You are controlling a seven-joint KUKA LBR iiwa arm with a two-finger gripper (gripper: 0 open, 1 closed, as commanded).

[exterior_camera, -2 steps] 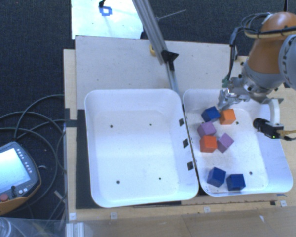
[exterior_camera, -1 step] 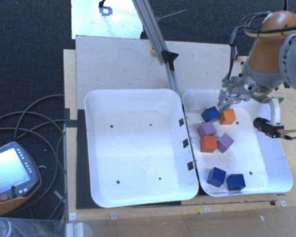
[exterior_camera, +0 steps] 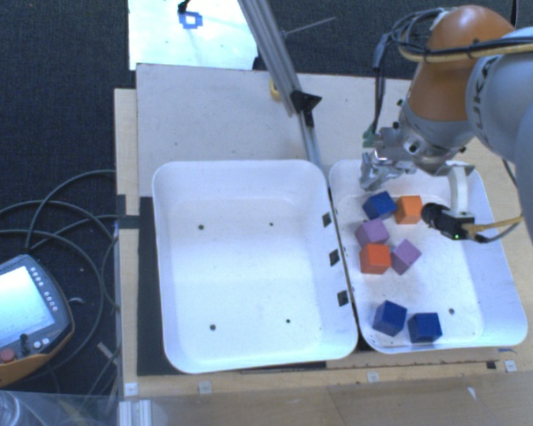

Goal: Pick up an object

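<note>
Desk (exterior_camera: 213, 114): a pale board that fills the middle of the frame and carries both bins.
Arm (exterior_camera: 480, 69): grey with an orange band, it enters from the upper right and bends down over the right bin, likely so the hand can meet the blocks from above.
Left bin (exterior_camera: 173, 238): white and shallow, centre of the frame.
Right bin (exterior_camera: 506, 300): lower right of the frame, touching the left bin along its edge; all the blocks lie here.
Pendant (exterior_camera: 18, 318): a control unit at lower left, off the desk, its cables looping above it.
Hand (exterior_camera: 373, 174): low at the top of the right bin, just above the uppermost blue block (exterior_camera: 379, 205); whether it is spread or closed cannot be told, and nothing shows between its fingers.
Blocks: an orange block (exterior_camera: 409, 209), two purple blocks (exterior_camera: 371, 232) and an orange-red block (exterior_camera: 375, 257) cluster mid-bin; two blue blocks (exterior_camera: 390, 317) sit near the lower rim.
Likely target: the uppermost blue block, being nearest the hand.
</note>
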